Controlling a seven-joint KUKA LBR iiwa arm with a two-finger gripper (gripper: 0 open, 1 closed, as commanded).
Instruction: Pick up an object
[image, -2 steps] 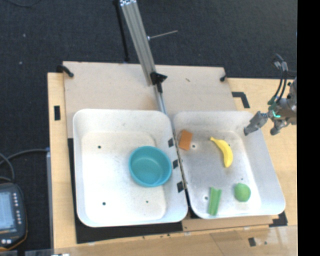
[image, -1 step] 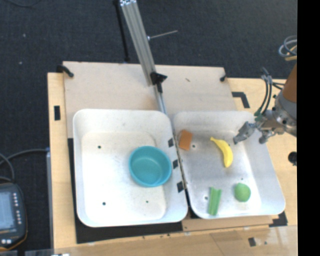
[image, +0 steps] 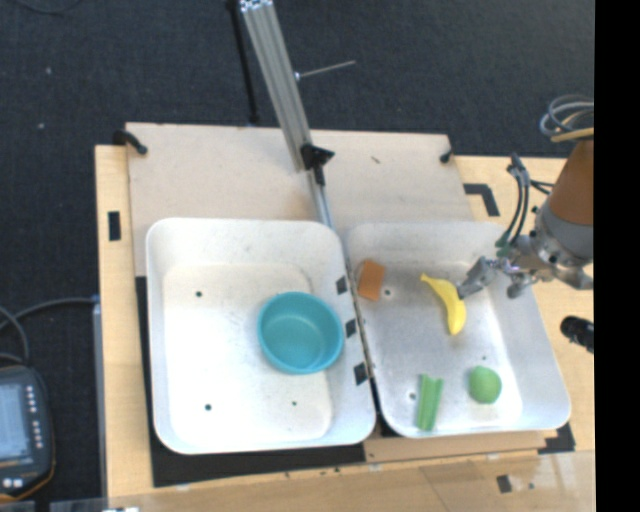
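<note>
Now | arm (image: 570, 205) over right bin (image: 540, 340) | hand (image: 478, 278) beside banana (image: 447, 301)

A pale wooden bench (image: 250, 170) stands on dark speckled carpet (image: 100, 60). A slanted aluminium rail (image: 283, 85) rises at the bench's back edge. A handheld screen pendant (image: 20, 425) lies on the floor at the far left.

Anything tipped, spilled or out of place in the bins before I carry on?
Nothing stands out. The blue bowl sits upright in the left bin; the banana, orange block, green stick and green ball lie apart in the right bin.
</note>
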